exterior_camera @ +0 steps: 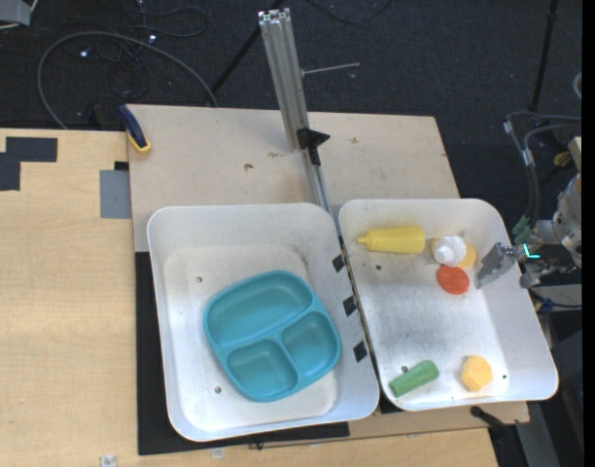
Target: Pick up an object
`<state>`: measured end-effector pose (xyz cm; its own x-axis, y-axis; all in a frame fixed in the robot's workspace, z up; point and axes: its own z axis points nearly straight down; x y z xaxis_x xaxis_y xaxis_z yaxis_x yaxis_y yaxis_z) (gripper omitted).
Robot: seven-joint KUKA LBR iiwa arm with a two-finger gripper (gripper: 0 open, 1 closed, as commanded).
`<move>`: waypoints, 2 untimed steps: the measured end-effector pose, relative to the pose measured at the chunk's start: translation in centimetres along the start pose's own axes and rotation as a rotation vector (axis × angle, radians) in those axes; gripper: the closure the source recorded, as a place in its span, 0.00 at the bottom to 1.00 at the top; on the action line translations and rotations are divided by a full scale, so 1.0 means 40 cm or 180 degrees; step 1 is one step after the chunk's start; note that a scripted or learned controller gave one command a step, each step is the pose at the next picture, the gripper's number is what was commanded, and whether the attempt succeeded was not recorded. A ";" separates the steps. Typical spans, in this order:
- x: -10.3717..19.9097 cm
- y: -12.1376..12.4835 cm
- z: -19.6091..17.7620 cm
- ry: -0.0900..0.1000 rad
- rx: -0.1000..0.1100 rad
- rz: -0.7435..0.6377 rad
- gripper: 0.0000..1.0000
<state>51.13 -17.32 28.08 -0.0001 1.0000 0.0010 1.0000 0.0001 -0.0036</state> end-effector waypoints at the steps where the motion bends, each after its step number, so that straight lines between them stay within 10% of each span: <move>1: 0.000 0.000 -0.001 -0.0001 -0.0003 0.0000 0.00; 2: 0.018 0.019 0.142 0.0004 0.0011 -0.0002 0.00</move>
<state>51.87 -16.60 22.40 -0.0006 1.0000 0.0022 1.0000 0.0006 -0.0070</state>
